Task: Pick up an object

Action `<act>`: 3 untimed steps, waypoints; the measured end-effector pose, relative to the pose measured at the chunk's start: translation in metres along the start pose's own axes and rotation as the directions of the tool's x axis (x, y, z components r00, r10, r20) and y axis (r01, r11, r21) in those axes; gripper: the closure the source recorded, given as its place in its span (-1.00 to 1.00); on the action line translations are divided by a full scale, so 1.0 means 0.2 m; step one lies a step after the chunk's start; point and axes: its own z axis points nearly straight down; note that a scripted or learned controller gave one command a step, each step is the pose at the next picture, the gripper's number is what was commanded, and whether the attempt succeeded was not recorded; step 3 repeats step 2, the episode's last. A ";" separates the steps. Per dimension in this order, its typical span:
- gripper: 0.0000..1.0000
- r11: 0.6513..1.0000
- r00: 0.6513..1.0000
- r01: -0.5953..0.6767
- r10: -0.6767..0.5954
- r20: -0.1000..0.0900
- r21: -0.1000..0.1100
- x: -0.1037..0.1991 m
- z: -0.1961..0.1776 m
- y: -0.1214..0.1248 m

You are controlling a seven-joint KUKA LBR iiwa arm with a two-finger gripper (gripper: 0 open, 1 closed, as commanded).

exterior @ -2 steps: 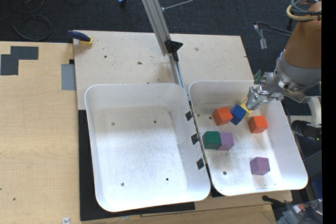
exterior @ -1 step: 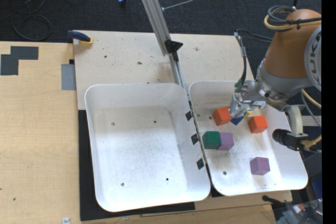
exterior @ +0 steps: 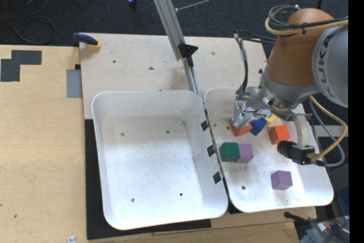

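Since your gripper sits low in the right bin, the red-orange block and blue block lie directly under it; finger spread can't be read.

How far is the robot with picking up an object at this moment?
Done: the gripper has been brought low into the right bin, at the cluster with the red block and blue block. In hand: nothing visibly lifted. Left: grasp and raise one; the green block and others lie untouched.
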 end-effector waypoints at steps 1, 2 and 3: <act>1.00 1.000 1.000 0.000 0.000 0.001 0.001 0.25 0.08 -0.04; 1.00 1.000 1.000 -0.001 0.001 0.001 0.002 0.47 0.11 -0.06; 1.00 1.000 1.000 -0.001 0.001 0.001 0.002 0.47 0.11 -0.06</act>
